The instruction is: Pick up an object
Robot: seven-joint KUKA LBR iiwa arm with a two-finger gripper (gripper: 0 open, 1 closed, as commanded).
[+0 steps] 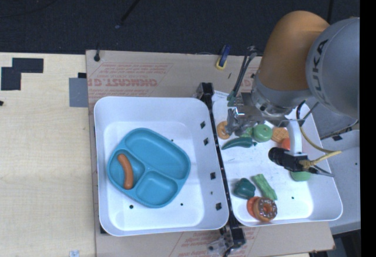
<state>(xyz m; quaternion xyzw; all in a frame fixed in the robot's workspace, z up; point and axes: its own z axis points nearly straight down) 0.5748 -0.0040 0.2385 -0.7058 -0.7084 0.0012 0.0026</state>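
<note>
Low over the right shallow white bin (pixel 329 206), grey two-finger gripper (pixel 236 122); finger state impossible to tell. Just below, dark green curved pepper-like toy (pixel 239 143), perhaps touching. Left bin (pixel 111 112): blue sectioned plate (pixel 161 159) bearing orange sausage (pixel 125 170).

the grey arm (pixel 332 62) reaches in from the right, its orange band (pixel 291 50) bulking above the wrist. the wrist points down and leftward, and the metallic hand (pixel 236 122) hangs low at its end.
</note>
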